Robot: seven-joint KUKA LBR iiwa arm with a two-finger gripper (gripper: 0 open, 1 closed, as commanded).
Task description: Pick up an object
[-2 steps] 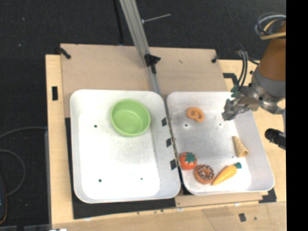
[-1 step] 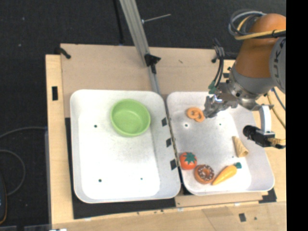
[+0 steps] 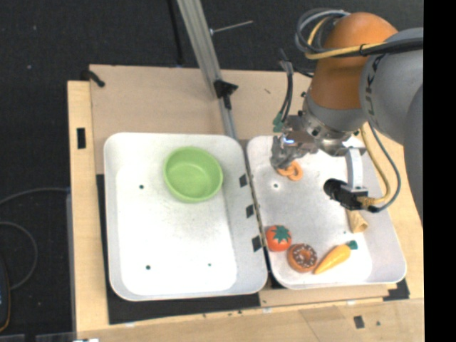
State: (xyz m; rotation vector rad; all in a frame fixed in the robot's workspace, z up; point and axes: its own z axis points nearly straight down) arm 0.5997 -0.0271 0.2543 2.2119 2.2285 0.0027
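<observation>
My pincer (image 3: 287, 155) hangs over the right bin's (image 3: 313, 209) upper left; can't tell its state. An orange ring (image 3: 291, 170) lies just beneath it, maybe touching. Tomato (image 3: 278, 238), donut (image 3: 302, 256), carrot (image 3: 333, 257) lie well apart near the front edge.

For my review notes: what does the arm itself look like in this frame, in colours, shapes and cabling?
A bulky grey arm with rounded casing and a wide orange band above the wrist. Grey and yellowish cables loop over the band, and another runs down beside it. Below sits a small metallic tool, dark and silvery, with a black and white fitting off to one side.
</observation>
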